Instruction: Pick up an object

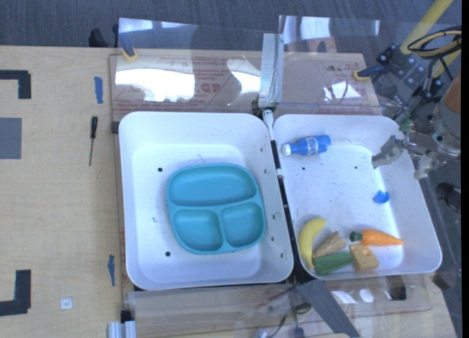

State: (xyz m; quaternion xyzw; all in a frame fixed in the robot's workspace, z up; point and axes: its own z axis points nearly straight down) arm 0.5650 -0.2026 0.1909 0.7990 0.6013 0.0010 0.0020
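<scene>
So, two white bins side by side: left bin (139,146) holds one teal divided plate (215,207), three compartments, nothing in them, sitting roughly centred, likely just a drop-off target. Right bin (410,256) holds all the pickable stuff. Count: one blue bottle (308,145) lying on its side near the far edge, white cap toward the divider; one small blue piece (381,197) alone mid-right; then a cluster at the near edge, one banana (310,234), one green vegetable-like piece (332,262), one carrot (379,238), and two tan bread-like chunks (364,258), touching or nearly touching each other. Clustering probably makes those harder grabs; bottle and blue piece are well apart from the rest, so easier targets.

Gripper (403,149) sits at the right bin's far right rim, above the bin wall, arm coming in from the right. Nothing visible between its fingers; whether they're spread or closed, cannot tell at this angle. Pick not yet done, judging by everything lying in the bin.
</scene>
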